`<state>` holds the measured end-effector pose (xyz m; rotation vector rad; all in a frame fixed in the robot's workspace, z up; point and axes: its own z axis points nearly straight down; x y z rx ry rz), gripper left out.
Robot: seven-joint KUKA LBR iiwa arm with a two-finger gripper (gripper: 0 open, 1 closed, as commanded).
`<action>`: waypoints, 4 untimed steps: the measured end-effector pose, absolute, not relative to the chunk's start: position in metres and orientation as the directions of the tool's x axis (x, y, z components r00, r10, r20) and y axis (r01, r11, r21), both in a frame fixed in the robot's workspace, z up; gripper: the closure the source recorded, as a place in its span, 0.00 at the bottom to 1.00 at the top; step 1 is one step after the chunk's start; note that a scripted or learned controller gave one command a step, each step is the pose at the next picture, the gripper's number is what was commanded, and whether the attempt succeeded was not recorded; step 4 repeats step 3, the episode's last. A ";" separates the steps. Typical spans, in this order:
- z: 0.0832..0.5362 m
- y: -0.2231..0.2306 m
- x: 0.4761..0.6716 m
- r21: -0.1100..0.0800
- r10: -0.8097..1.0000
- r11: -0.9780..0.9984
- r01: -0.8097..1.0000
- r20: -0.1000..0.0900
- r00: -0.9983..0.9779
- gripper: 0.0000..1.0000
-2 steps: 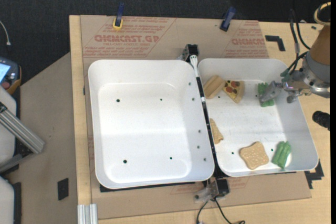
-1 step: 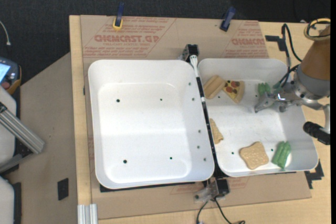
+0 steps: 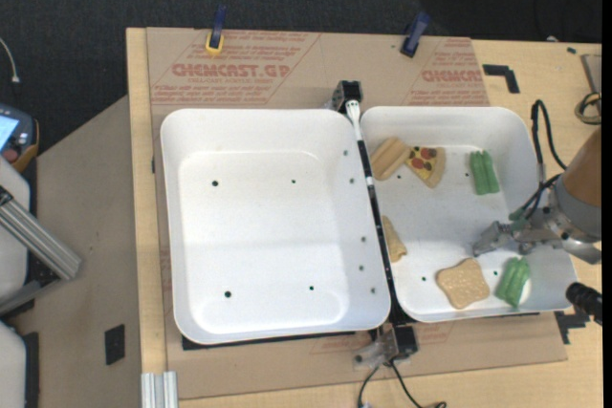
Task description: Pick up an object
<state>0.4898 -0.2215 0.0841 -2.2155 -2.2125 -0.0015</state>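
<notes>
**Tool low in the right bin, next to the green piece**

Take the right bin (image 3: 459, 121) as your landmark. The arm (image 3: 585, 196) comes in over its right wall, and the tool (image 3: 505, 240) sits low over the bin's floor in the near right part. You see grey metal fingers (image 3: 490, 238) pointing left, but whether they are wide or narrow cannot be told from this slant, and nothing shows clearly between them.

Just beside the tool, toward the bin's near right corner, lies a green block (image 3: 513, 282), tilted a little. Left of that block, almost touching it, is a toast slice (image 3: 463, 284), lying flat near the bin's front wall. These two are the closest things to the tool.

Toward the bin's far wall you have three more pieces: a second green piece (image 3: 483, 173) at the far right, a pizza slice (image 3: 426, 163) left of it, and a tan bread piece (image 3: 387, 158) left again, close to the bin's left wall. A further tan piece (image 3: 392, 240) rests against that left wall midway along it.

A black cable (image 3: 538, 139) loops over the bin's right rim near the arm. The left bin (image 3: 263, 225) sits against the right bin's left wall, both on the desk (image 3: 143, 205) with its cardboard sheet.
</notes>
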 end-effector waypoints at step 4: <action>0.096 -0.215 0.595 0.005 1.000 0.002 1.000 -0.002 -0.002 1.00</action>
